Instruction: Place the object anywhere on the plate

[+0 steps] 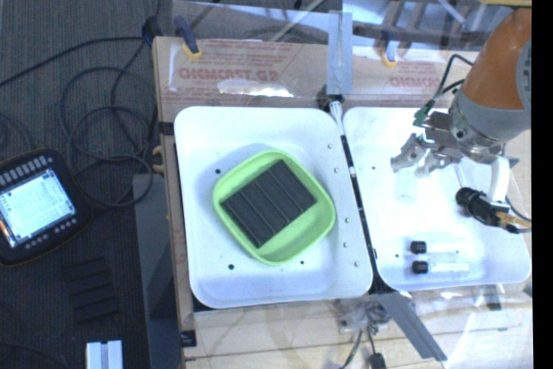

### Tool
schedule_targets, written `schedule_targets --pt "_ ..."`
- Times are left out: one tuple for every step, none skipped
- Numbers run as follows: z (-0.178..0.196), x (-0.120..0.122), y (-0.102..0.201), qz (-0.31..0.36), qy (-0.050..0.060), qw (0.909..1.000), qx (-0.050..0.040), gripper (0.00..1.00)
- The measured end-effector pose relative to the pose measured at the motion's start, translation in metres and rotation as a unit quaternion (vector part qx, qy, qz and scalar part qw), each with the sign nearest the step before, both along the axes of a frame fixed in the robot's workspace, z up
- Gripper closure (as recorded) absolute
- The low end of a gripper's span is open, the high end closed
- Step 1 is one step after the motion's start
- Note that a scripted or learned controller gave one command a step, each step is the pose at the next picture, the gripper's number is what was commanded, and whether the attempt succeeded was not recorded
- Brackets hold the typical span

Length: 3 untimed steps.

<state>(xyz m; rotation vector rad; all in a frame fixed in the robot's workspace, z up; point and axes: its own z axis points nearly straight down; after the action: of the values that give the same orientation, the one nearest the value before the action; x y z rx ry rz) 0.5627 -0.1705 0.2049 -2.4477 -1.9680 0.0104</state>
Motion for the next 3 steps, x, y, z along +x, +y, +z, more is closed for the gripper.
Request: schedule_targets --pt "-0.030 -0.017 0.025 0.046 0.000 0.9989 0.0018 1.00" --pt "-0.030 -0.039 0.073 0.075 -0.005 0.9972 -0.0015 1.00" --pt "-0.034 -0.041 0.075 0.076 0.000 0.9971 0.0008 0.00"
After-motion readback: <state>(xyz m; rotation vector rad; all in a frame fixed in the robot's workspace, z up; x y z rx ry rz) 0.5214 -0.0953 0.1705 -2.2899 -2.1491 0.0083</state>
